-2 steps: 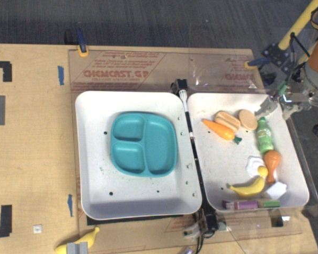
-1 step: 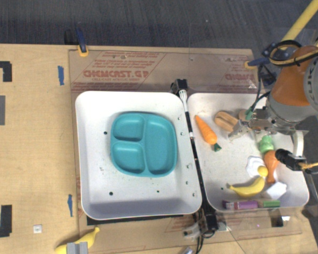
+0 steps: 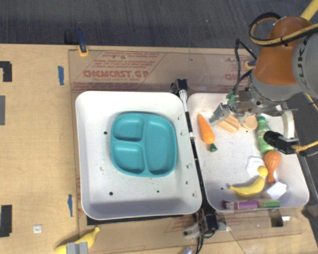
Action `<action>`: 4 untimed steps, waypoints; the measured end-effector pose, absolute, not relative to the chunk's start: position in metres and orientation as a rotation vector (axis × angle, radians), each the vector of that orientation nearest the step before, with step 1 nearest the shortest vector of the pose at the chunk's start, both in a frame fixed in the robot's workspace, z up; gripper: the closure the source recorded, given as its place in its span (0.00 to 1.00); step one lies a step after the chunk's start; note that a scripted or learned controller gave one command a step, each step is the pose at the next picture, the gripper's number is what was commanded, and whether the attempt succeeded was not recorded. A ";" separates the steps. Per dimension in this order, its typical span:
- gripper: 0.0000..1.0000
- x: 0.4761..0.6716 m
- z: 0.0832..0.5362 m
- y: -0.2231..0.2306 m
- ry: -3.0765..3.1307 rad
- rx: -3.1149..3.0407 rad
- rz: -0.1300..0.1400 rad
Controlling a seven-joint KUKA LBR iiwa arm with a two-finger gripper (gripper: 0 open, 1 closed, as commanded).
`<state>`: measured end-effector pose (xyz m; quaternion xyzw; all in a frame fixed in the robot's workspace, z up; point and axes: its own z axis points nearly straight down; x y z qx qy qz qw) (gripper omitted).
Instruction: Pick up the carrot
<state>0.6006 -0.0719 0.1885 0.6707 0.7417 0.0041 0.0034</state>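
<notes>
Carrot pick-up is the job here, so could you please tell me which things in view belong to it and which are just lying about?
Job:
carrot
claw

Lying about:
teal divided plate
banana
green bottle

We see the carrot (image 3: 206, 132) lying flat on the floor of the right bin (image 3: 302, 187), near its left wall. It is orange with a small dark green top, its body slanted, the thick end up and to the left, the green end down and right
</notes>
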 end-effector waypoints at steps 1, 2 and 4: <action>0.00 0.588 0.185 -0.034 2.016 2.416 -0.002; 0.00 0.588 0.184 -0.035 2.015 2.416 -0.003; 0.00 0.588 0.184 -0.035 2.015 2.415 -0.003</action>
